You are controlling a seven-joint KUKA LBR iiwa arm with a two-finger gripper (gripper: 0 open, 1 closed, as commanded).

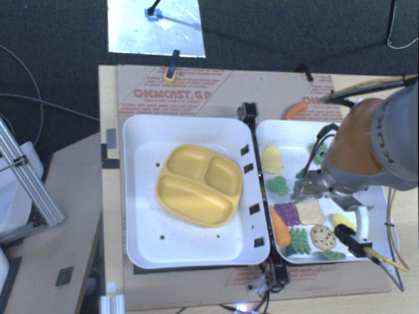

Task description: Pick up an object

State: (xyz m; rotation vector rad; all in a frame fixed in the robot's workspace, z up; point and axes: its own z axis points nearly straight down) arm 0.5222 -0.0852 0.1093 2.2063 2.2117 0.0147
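From the camera above the bench, two shallow white plastic bins sit side by side. The left white bin holds a yellow plastic plate with three dips, lying a bit turned near the middle. The right white bin is full of small toy foods. At its far left is a pale yellow toy lemon shape. Just nearer than that is a green toy broccoli. Nearer again is a purple toy bunch of grapes, with a tan toy slice of bread touching its right side. Along the left wall, near the front, lies an orange toy carrot, and beside it a dark green bumpy toy vegetable and a round toy cookie with dark chips. The grey arm with the orange band comes in from the right and hangs over the right bin. The gripper is low, just right of the broccoli and just beyond the bread, but I cannot tell how it is set, because the arm covers it. These toys look light and hard, and smooth, so they might slip. The broccoli looks like the closest thing to grab. Its bumpy top should give a good hold if it is pinched across the middle. The flat bread would be harder, as it lies low on the floor of the bin.
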